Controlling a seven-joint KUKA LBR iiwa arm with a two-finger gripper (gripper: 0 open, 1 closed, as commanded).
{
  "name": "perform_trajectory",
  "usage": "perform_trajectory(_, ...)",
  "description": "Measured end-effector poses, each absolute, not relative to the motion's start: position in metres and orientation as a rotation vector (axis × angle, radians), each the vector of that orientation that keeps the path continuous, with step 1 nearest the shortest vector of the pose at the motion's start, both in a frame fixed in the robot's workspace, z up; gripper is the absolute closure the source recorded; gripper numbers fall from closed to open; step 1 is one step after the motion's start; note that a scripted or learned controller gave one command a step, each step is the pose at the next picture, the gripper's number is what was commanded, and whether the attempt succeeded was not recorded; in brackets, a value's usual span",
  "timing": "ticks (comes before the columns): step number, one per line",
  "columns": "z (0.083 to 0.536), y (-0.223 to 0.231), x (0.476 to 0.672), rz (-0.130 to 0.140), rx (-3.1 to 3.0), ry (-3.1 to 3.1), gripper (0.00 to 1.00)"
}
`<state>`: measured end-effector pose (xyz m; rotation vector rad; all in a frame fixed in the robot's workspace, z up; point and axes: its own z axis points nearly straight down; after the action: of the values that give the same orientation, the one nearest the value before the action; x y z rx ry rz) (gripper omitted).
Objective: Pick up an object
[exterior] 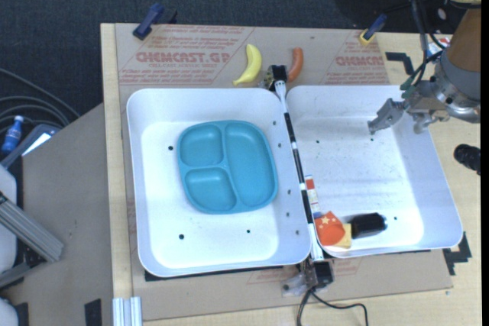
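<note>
Right white bin (pixel 428 187), red toy (pixel 330 228) in near corner, claw (pixel 397 118) well apart, open, holding nothing

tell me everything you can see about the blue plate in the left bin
The blue plate is a light blue, rounded-rectangle tray that looks like plastic, split into three compartments: two toward the far side and one wider one nearer the camera. It lies flat, right side up, turned slightly askew, near the middle of the left bin. Its compartments hold nothing, and only the bin floor touches it.
</note>
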<state>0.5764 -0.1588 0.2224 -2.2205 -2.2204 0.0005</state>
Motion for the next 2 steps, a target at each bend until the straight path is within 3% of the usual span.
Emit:
perform_trajectory(1, 0.085, -0.175, 0.592, 0.0, -2.222, -2.221, 0.0)
perform_trajectory(2, 0.095, -0.175, 0.593, -0.001, -2.223, -2.222, 1.0)
